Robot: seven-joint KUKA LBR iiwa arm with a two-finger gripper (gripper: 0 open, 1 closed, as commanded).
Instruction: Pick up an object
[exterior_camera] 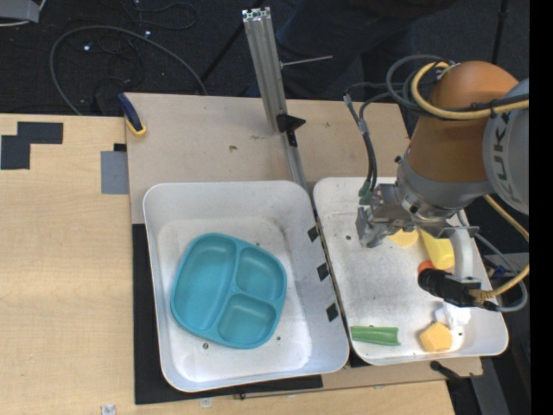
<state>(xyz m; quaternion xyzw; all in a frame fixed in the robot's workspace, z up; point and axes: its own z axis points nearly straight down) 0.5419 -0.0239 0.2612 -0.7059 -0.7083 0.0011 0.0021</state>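
Bins stand side by side on the bench: the left bin (164, 223) and the right bin (380, 292), both shallow and white. A teal divided plate (229, 290) with three compartments lies flat in the left bin, nearer its left wall and its near edge than its far corners.

The arm (458, 119) reaches in from the right and hangs over the far half of the right bin, its orange band uppermost. The gripper (371, 229) points down, low over the bin floor near the far left corner. Whether it is parted or closed cannot be told from this view, and nothing is seen held in it.

Four small things lie in the right bin. A pale yellow piece (403, 239) sits just beside the gripper, on its right. A brighter yellow object (441, 253) lies next to that, closer to the right wall and partly under the wrist. A green piece (374, 335) lies flat along the near edge, by the near left corner. An orange block (436, 338) rests near the near right corner, apart from the green piece.
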